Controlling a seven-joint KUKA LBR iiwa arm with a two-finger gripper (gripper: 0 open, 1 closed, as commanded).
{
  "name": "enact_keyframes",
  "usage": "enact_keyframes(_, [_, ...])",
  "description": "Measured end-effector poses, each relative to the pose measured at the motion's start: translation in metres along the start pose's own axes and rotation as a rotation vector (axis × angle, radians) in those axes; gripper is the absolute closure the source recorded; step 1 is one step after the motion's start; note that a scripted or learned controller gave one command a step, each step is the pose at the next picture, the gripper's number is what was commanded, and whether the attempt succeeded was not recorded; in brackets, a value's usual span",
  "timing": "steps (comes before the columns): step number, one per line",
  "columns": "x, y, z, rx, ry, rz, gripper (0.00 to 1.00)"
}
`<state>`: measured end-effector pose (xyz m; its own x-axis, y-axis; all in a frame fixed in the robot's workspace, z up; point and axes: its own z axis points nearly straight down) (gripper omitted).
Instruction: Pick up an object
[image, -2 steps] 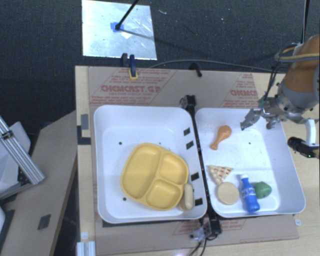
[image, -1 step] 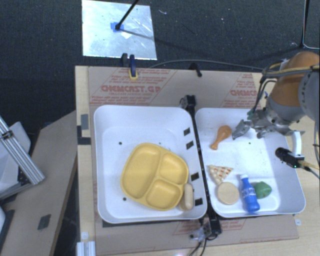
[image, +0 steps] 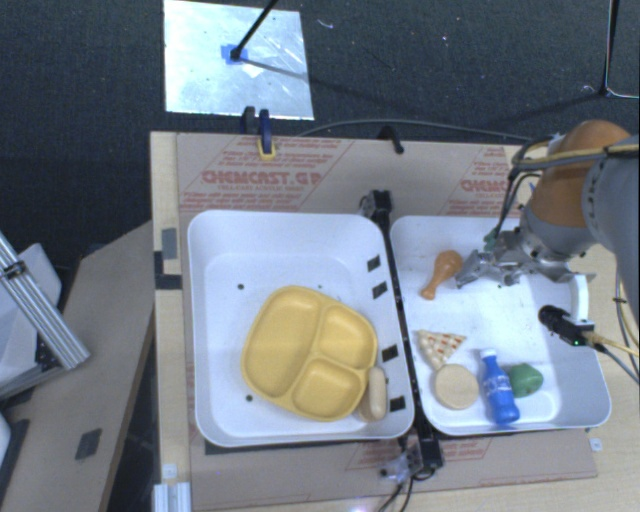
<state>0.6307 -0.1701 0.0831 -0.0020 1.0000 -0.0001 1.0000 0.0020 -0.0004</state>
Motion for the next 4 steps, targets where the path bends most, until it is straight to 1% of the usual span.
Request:
enact_keyframes(1, [0.0, 0.002, -0.014, -0.007, -0.002, 0.0, 1.0])
enact_keyframes(2, [-0.007, 0.011, -0.075, -0.009, -0.002, -0.002, 1.0])
enact_keyframes(3, [-0.001, 0.005, -0.132, -0.008, -0.002, -0.003, 1.0])
enact_keyframes(4, [-0.008, 0.015, -0.187, -0.01, -0.003, -0.004, 1.0])
